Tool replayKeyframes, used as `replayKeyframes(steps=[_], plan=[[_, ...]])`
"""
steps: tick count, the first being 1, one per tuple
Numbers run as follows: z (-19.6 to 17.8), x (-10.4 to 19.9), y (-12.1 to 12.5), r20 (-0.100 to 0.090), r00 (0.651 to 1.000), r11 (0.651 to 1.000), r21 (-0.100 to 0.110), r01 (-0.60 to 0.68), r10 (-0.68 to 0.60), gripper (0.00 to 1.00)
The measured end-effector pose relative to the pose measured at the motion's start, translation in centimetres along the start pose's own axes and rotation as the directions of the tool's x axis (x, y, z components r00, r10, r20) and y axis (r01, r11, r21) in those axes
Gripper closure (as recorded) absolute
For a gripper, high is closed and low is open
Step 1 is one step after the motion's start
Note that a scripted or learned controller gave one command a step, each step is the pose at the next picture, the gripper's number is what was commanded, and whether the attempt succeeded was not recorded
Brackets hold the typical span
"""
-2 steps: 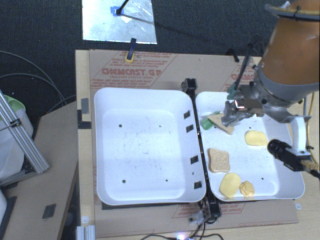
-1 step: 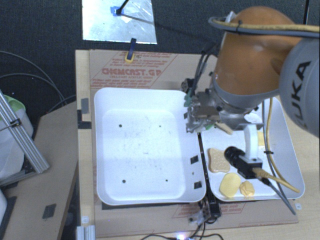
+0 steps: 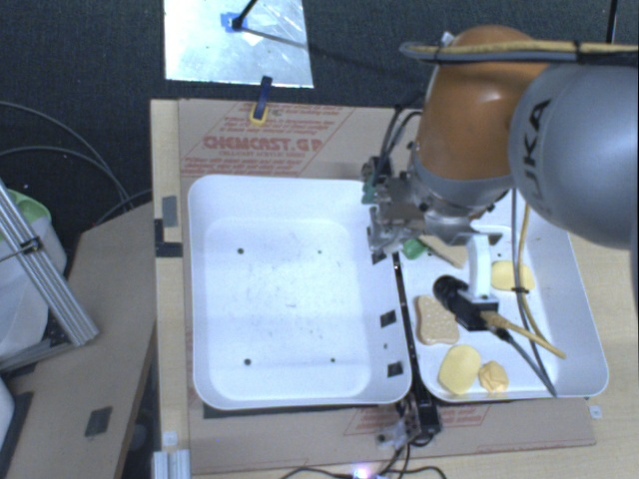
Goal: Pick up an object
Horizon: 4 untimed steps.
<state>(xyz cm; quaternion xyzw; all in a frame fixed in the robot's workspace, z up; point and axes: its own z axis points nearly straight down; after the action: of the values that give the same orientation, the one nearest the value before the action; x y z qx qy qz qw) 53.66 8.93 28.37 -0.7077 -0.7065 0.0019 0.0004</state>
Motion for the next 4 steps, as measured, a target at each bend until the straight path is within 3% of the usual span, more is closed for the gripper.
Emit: replayKeyframes(steps=[1,2,3,4], plan=[[-13.0,-0.3,2.1,-0.005,1.000,1.000,-0.021,0.005,-0.005,1.00],[-11.5,-0.9,-2.8,-0.003,1.000,1.000,-0.004,0.005,-0.005,1.00],[-12.3,7.0,-5.2,-0.005,1.000,1.000,-0.006,0.014,-0.014,1.00],[-13.4,6.5,-4.9,-0.004,1.000,1.000,-0.009,0.010,-0.011,1.00]])
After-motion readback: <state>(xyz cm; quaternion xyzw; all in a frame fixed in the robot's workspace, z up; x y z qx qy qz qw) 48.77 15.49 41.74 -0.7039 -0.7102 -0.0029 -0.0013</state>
